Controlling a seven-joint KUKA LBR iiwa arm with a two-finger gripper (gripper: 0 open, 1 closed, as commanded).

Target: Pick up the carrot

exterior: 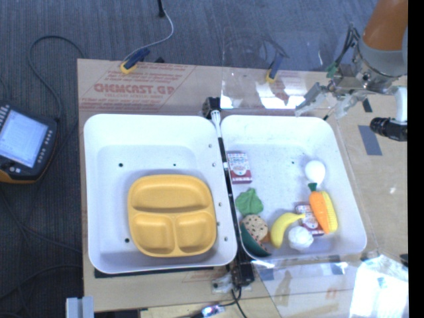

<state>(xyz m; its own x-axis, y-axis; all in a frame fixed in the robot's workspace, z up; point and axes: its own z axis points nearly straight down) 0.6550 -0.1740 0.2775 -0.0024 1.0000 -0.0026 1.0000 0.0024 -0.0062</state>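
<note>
one carrot [323, 210] in rt bin [344, 177], gripper [334, 101] apart.

Two smooth, glossy white plastic bins [99, 177] are seen on a matt brown cardboard sheet [132, 88]. Inside the left bin, a yellow, satin-smooth plastic compartment tray [172, 214] is seen. In the right bin, an orange ridged plastic carrot [324, 210] and a glossy yellow plastic banana [283, 226] are seen.
</note>
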